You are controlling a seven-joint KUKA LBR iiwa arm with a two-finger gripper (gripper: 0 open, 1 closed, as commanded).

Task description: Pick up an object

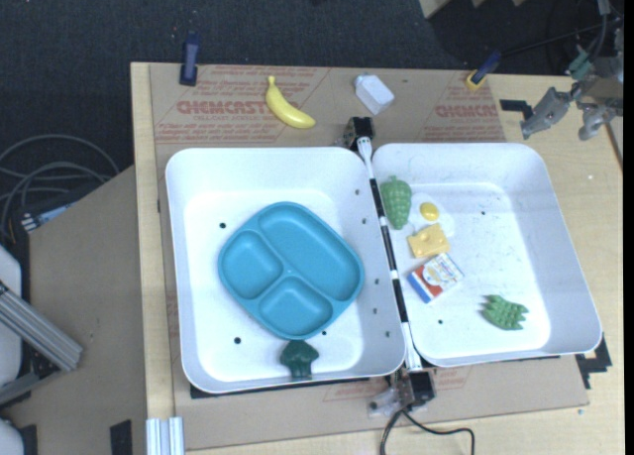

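Dark carpet surrounds the worktop (149, 245), with coiled cables on the floor at the left and a wooden stand at the far right. On the worktop lies a cardboard sheet (228, 106), and on it two white bins side by side. Beyond the bins, on the cardboard, we see a banana (285, 106) and a small white block (374, 94).

Our tool (567, 114) hangs at the far right, above the far right corner of the right bin (555, 245) and well apart from anything in it. Its prongs look spread, and nothing sits between them. We judge that we are at the start: no object is chosen or grasped yet.

The left bin (188, 245) holds a blue tray (287, 270) in the middle and a dark green toy (297, 357) at its near wall. The right bin holds a green vegetable (396, 200) against its left wall, a yellow ball (429, 212), a yellow block (428, 241), a small card (436, 276) and a green leafy toy (505, 313) toward the near right.

For the next move we would swing left and nearer, over the right bin, and descend. The leafy toy lies alone, so it looks the easiest target; the block, ball and card are crowded together, which could spoil a grasp.
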